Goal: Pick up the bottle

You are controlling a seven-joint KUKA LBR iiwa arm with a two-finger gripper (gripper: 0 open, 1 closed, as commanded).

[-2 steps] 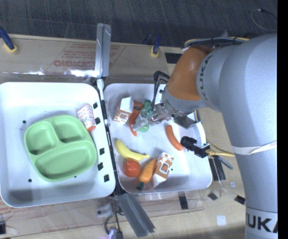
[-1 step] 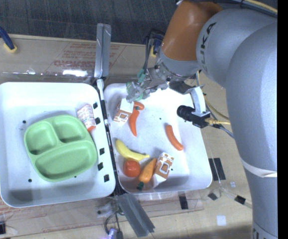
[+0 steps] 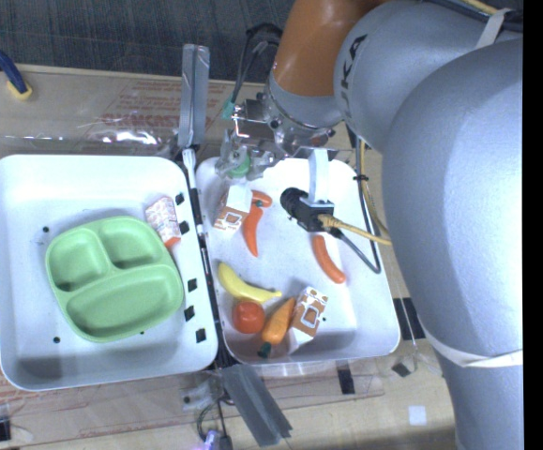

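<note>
the wooden bench (image 3: 83, 92) bears two white bins, left bin (image 3: 18, 195) and right bin (image 3: 374, 317), side by side.

the right bin (image 3: 369, 331) is crowded: banana (image 3: 243, 286), tomato (image 3: 248, 317), carrot (image 3: 278, 321) and cartons block its near end. the left bin (image 3: 27, 204) has open floor around the green tray (image 3: 112, 277).

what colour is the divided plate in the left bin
Light green; the divided plate shows clearly in the camera view.
</note>
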